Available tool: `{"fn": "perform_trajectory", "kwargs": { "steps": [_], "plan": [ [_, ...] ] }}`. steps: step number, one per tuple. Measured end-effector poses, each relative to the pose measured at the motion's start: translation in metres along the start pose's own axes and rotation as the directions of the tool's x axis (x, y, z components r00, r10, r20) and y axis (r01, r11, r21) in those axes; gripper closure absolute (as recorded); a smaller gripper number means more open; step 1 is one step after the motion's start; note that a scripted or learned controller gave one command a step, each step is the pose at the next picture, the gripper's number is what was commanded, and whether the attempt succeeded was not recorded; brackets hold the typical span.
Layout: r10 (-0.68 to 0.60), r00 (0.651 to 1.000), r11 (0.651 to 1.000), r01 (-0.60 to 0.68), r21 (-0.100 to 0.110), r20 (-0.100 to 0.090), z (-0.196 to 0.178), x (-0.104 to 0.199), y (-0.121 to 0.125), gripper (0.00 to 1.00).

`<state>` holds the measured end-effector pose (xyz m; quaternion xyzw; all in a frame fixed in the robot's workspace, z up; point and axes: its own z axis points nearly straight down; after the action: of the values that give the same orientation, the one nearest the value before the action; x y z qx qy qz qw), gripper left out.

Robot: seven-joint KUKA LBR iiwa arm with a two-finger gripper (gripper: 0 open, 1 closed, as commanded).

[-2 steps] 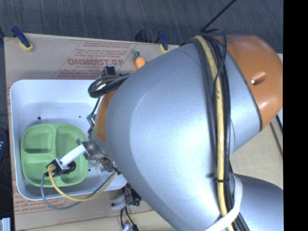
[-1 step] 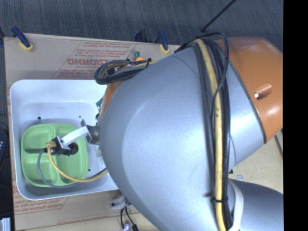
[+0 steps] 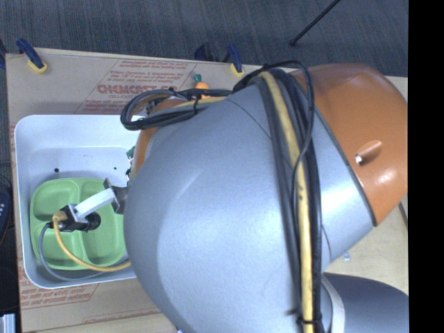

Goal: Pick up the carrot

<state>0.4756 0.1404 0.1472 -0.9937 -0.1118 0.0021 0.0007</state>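
Note:
The arm's large grey body (image 3: 229, 214) with its orange band (image 3: 354, 144) covers most of the view. It hides the right part of the left bin and what lies under it. A little of the gripper (image 3: 118, 198) pokes out at the arm's left edge, low over the right rim of a green divided dish (image 3: 59, 193). The dish lies in the left white bin (image 3: 41, 134). A thin orange sliver (image 3: 139, 151) shows at the arm's left edge; I cannot tell what it is.
The left bin's white floor shows behind the dish, with a few small dark specks (image 3: 57, 171). Blue clamps (image 3: 31, 54) hold the cardboard-covered bench at its far edge. A small orange and green bit (image 3: 200, 83) sits on the cardboard beyond the bin.

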Motion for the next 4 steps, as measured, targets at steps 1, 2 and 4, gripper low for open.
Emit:
{"fn": "perform_trajectory", "kwargs": {
  "steps": [1,2,4],
  "plan": [
    [-0.006,1.000,1.000,0.006,0.001,0.003,-0.010,0.000,-0.001,1.00],
    [-0.206,0.979,0.979,0.206,0.004,0.003,0.056,-0.006,0.024,1.00],
    [-0.205,0.979,0.979,0.205,0.003,0.000,-0.044,-0.014,0.084,1.00]
  ]
}}
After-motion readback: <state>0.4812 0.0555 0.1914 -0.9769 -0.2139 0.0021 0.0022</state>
